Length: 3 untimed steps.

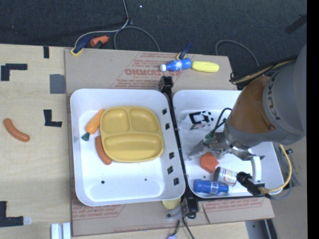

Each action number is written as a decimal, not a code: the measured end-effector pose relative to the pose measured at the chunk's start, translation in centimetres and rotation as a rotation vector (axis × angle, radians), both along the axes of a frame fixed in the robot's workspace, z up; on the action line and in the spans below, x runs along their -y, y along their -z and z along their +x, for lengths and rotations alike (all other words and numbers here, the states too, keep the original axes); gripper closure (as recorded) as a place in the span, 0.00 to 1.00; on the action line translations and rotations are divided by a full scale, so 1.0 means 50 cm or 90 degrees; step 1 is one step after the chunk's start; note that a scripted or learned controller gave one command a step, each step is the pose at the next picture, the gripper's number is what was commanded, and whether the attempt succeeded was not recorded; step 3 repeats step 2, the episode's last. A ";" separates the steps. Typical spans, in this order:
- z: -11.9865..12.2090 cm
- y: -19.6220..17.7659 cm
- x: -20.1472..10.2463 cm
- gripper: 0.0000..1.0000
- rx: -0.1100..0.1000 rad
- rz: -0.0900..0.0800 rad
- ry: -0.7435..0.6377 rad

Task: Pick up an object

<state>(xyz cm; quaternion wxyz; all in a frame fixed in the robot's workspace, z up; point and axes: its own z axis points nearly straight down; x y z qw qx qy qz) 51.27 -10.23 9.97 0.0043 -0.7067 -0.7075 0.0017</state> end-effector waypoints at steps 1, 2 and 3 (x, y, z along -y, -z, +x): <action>-0.054 0.027 -0.006 0.00 0.012 -0.005 0.000; -0.052 0.005 -0.004 1.00 0.012 -0.005 0.001; -0.052 0.005 -0.004 1.00 0.012 -0.005 0.001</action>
